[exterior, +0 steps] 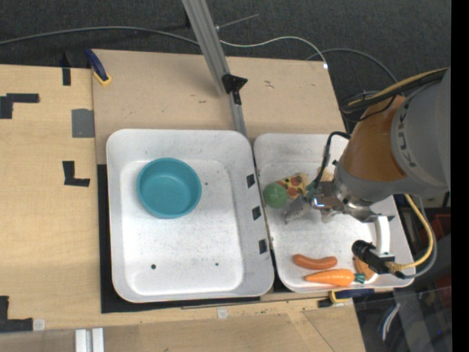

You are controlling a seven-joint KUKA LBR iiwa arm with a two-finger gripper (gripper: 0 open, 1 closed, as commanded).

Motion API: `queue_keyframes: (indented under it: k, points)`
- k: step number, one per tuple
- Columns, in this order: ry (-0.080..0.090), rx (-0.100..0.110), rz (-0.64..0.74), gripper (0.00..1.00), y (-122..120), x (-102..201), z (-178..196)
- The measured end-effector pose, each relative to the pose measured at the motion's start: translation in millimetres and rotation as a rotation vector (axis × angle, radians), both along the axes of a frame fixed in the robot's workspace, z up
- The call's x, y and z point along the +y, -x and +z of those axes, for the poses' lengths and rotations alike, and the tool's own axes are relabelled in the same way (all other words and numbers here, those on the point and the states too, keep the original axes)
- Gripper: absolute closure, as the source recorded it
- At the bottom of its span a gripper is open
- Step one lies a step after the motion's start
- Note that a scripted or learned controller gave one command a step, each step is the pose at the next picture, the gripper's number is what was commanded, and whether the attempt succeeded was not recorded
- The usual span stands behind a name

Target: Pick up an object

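Pincer (pixel 299 205), its grip impossible to tell, hangs beside a round green ball (pixel 276 195) in the speckled right bin (pixel 282 149).

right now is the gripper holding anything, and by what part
It cannot be told. The gripper is down in the right bin beside the green ball and a small colourful toy, too blurred to judge.

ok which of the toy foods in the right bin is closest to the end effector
The green ball, just left of the end effector. The sausage and carrot lie apart, near the bin's front edge.
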State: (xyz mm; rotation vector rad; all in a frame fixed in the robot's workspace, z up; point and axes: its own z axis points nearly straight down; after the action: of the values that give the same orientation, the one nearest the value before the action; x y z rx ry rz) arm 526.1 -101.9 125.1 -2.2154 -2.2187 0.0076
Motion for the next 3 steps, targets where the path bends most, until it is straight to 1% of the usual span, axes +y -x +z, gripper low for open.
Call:
queue_keyframes:
  k: [1, 2, 3]
  points:
    - [-0.001, -0.003, 0.001, 1.0, -0.9, 0.5, 12.1]
    - [0.001, -0.01, -0.001, 1.0, 3.1, -3.2, 55.9]
    - [0.002, -0.013, 0.0, 1.0, -4.2, -6.8, 116.0]
